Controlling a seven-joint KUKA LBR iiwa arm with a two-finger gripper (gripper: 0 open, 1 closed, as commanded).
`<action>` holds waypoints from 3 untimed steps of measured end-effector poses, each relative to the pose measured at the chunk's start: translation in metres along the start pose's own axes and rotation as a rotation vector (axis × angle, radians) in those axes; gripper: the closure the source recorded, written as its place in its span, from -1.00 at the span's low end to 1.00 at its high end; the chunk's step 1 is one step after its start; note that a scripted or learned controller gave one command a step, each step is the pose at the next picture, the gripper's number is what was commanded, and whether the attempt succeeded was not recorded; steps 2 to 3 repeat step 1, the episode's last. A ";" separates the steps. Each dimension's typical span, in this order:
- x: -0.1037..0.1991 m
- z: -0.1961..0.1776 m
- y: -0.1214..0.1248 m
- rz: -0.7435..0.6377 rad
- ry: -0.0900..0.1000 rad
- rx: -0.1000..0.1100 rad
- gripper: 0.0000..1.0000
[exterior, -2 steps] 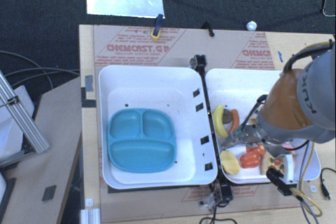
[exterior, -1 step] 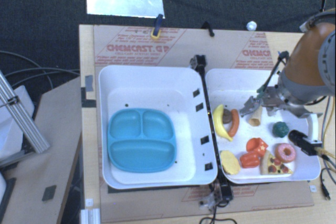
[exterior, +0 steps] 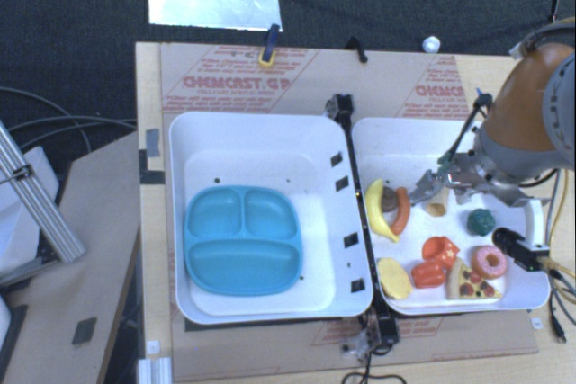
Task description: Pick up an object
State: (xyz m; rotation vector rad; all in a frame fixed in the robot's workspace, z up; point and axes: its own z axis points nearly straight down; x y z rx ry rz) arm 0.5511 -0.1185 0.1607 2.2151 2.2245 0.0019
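The left bin (exterior: 216,139) holds a blue divided plate (exterior: 241,240). In the right bin (exterior: 396,139) the arm (exterior: 531,117) reaches over toy food, its gripper (exterior: 430,186) low beside the banana (exterior: 378,211) and sausage (exterior: 401,209); how it stands I cannot tell. Nothing looks lifted, so the pick seems not yet done, with the pepper (exterior: 436,258), donut (exterior: 490,262) and pizza slice (exterior: 472,283) lying in the bin
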 end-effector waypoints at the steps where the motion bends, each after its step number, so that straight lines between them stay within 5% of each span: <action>1: 0.000 0.000 0.000 0.000 0.000 0.000 -1.00; 3: 0.000 0.000 0.000 0.000 0.000 0.000 -1.00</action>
